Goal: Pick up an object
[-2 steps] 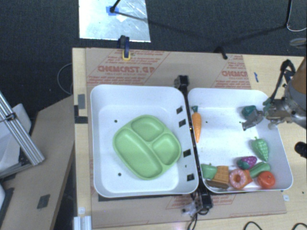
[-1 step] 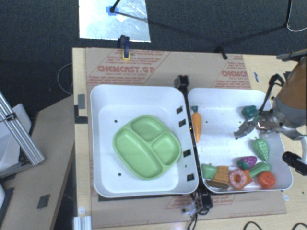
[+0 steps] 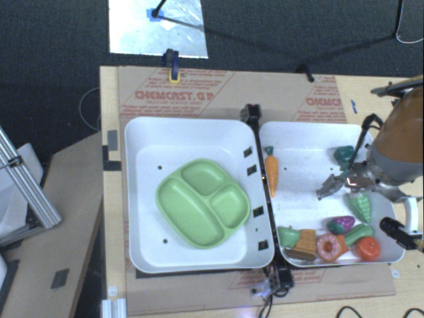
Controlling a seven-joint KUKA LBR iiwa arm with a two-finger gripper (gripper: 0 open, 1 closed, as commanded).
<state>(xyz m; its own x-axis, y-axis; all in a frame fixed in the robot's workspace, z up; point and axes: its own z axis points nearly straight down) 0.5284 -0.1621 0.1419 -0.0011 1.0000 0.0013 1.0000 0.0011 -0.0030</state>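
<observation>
Right-bin centre: your gripper [image 3: 329, 188] hangs with fingers spread, nothing between them.
Targets: toy food heaped lower right; carrot [image 3: 270, 171] alone by divider, easiest grab.
Left bin: green plate [image 3: 202, 203].

Place: robot lab
Signs: arm [image 3: 397, 144] over a tabletop [image 3: 218, 88] with two white bins [image 3: 192, 132], toy food [image 3: 328, 244], aluminium framing [image 3: 23, 184], loose cables [image 3: 407, 18]
</observation>
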